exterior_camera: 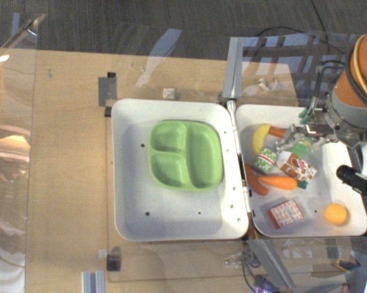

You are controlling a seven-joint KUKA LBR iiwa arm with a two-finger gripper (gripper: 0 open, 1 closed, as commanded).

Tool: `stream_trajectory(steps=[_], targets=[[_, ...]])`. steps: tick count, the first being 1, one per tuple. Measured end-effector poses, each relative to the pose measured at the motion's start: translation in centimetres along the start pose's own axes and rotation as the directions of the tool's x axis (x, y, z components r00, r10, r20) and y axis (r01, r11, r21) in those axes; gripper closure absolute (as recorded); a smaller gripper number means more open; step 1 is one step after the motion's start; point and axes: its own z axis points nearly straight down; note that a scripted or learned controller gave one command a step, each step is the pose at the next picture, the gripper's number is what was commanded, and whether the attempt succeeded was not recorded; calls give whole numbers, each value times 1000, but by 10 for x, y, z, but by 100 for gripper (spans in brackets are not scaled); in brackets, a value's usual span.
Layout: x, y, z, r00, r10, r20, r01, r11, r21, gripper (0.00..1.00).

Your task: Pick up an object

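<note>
Hovering over the crowded right bin (354,227), the gripper (298,140) sits among a banana (260,137) and small cartons (298,166), grip state unclear, so closing here could pinch two items or nudge them aside.

I am working in what is looking like a robotics lab: my surface (61,163) is sitting behind clear plastic shielding (12,102), two white bins (128,224) are lying fixed between metal brackets (108,90), cables (281,32) are trailing over grey carpet (140,11), and toy food (281,182) is waiting as test pieces.
</note>
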Motion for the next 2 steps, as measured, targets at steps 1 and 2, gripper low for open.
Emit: stream_trajectory(steps=[1, 2], targets=[[-59, 63, 89, 1000, -29, 1, 29, 1000, 2, 0], [-91, 49, 147, 998, -59, 5, 59, 998, -13, 0]])
